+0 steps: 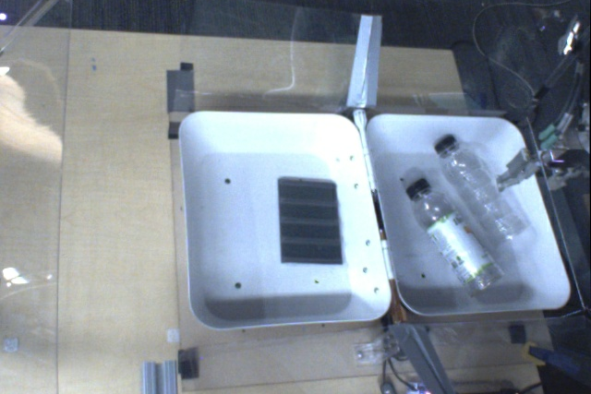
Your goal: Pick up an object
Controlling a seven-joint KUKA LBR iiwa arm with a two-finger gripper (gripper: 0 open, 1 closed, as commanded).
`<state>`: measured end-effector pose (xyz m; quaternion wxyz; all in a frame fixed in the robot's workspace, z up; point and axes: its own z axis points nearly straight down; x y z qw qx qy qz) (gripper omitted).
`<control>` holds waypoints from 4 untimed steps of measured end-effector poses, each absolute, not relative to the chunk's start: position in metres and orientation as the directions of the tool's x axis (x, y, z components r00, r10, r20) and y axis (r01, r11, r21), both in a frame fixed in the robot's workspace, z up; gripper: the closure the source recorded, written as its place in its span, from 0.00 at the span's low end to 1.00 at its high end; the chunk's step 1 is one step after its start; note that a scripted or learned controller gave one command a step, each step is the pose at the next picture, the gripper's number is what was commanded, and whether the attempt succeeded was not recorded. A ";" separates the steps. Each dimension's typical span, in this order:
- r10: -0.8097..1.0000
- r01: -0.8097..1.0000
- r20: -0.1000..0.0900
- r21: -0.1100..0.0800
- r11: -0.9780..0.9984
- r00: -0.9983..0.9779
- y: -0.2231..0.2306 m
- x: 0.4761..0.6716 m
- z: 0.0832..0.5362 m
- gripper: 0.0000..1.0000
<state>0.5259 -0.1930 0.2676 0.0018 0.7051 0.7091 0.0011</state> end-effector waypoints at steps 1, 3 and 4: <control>0.996 0.996 -0.005 0.013 0.088 -0.088 -0.193 0.526 0.142 0.00; 0.983 0.983 -0.004 0.011 0.182 -0.182 -0.205 0.576 0.088 0.00; 0.931 0.931 0.007 -0.014 0.364 -0.364 -0.208 0.624 0.087 0.00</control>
